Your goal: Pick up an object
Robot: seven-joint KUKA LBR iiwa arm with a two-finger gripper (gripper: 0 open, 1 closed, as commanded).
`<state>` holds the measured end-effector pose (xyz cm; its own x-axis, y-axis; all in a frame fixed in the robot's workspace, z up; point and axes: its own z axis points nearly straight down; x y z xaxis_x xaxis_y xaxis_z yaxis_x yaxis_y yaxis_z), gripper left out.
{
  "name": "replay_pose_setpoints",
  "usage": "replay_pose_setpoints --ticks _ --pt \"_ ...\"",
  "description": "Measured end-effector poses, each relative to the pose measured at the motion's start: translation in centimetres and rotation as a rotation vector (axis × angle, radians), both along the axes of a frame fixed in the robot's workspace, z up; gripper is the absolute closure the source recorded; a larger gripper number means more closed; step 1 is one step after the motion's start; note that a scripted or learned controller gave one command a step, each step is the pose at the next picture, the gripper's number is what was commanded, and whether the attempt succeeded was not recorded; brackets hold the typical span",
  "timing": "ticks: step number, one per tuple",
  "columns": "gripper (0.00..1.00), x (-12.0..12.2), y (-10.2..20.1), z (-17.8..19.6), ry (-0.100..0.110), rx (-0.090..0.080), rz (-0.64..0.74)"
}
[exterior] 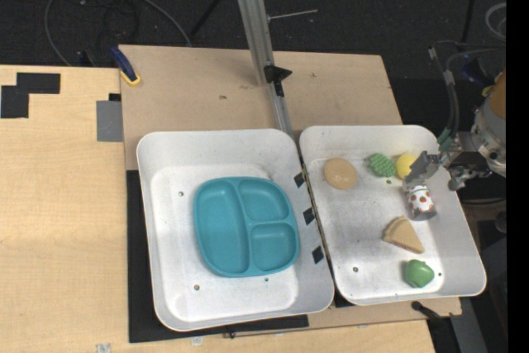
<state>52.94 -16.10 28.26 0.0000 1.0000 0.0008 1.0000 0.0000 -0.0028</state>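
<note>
Though I cannot tell how the gripper (419,178) is set, the small spotted toy (421,202) beneath looks light, rigid and best pinched across its middle.

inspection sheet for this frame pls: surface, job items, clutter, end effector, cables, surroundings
Surface: wooden bench bearing left bin and right bin, side by side.
Job's things: in the right bin, tan round piece, ridged green piece, yellow piece, white piece with red spots, tan wedge, green piece. Teal divided plate in the left bin.
Clutter: nothing seen.
End effector: over the right bin's far right, beside the yellow piece; finger state unclear, nothing visibly held.
Cables: black loops on the dark floor behind the bench; more by the arm.
Surroundings: aluminium post; light panel at left.
</note>
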Motion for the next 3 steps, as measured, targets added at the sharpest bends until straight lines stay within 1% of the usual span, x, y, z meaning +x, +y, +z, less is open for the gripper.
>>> replay_pose_setpoints --ticks 1,2,3 --pt "0.00 0.1 1.0 -6.0 0.006 0.002 0.001" --pt "0.00 -0.1 0.2 -10.8 0.006 0.001 -0.001" --pt "0.00 -0.1 0.5 -17.2 0.002 0.000 0.000"
